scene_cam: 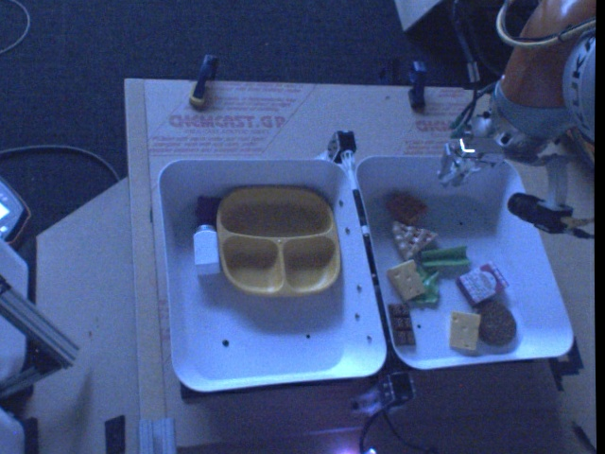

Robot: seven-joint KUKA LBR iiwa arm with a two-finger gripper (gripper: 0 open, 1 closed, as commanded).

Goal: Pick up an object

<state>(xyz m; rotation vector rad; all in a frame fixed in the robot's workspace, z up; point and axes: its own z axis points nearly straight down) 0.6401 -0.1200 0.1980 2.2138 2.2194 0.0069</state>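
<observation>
My gripper [459, 169] hangs over the far edge of the right bin [539, 253], with nothing visibly held. In that bin lie several toy foods: a brown square piece [406, 205] nearest the gripper, a speckled pizza-like wedge [413, 239], green beans [444, 256], a yellow cheese block [406, 279], a chocolate bar [401, 323], a second cheese slice [464, 330], a round brown cookie [497, 324] and a reddish packet [480, 285]. The light is dim and blue.
The left bin [274, 348] holds a yellow divided plate [278, 239], a small white bottle [206, 249] and a dark object [207, 207] behind the bottle. Clamps [202, 79] hold the board at the back. The bins meet at a central rim [364, 244].
</observation>
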